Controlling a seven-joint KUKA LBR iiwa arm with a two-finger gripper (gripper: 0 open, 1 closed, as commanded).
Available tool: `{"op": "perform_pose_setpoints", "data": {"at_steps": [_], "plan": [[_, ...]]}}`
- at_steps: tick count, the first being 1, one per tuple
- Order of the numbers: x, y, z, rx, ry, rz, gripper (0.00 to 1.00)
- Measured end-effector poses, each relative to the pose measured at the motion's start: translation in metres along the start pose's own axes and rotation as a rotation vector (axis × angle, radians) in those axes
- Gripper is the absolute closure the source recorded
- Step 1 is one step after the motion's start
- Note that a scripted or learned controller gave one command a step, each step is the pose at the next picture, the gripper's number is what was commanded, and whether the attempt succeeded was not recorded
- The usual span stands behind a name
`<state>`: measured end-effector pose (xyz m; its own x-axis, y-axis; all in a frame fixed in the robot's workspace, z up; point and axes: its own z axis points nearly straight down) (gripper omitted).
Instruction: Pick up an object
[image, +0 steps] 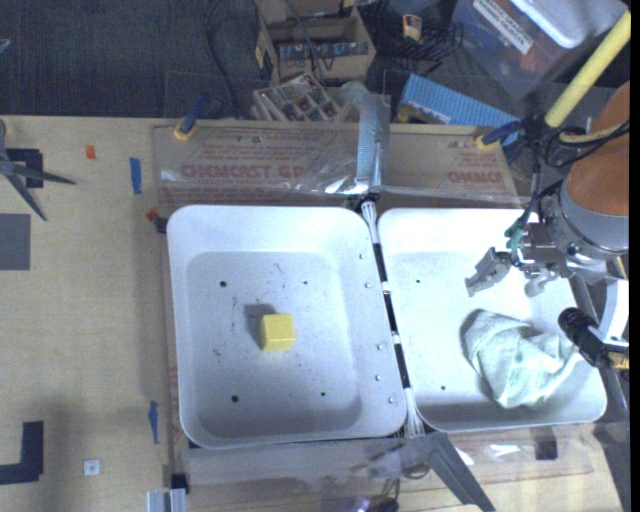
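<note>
Camera view: gripper (510, 278) hangs over the right bin (430, 230), about 1 o'clock from bin centre. Fingers are spread wide with nothing between them. Pale crumpled cloth (515, 362) lies on the right bin floor at 5 o'clock, just at 6 o'clock from the gripper; can't tell whether they touch. Yellow block (278, 331) sits near the centre of the left bin (200, 240), well apart from the gripper, out at its 9 o'clock.

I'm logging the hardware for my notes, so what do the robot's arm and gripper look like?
The arm is grey and rounded, with a broad orange band above the wrist. The gripper is a small grey metal unit with two pale fingers and a small teal spot near its mount. Thin dark cables run alongside the arm.
</note>
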<state>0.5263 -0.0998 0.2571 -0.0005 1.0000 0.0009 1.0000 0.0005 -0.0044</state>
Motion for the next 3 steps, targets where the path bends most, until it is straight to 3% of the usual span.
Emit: {"op": "perform_pose_setpoints", "data": {"at_steps": [1,2,3], "plan": [[-0.002,0.0,-0.009,0.002,0.0,0.004,1.0],[-0.065,-0.024,0.043,-0.001,0.0,-0.149,1.0],[-0.118,-0.048,0.097,-0.001,0.0,-0.174,1.0]]}}
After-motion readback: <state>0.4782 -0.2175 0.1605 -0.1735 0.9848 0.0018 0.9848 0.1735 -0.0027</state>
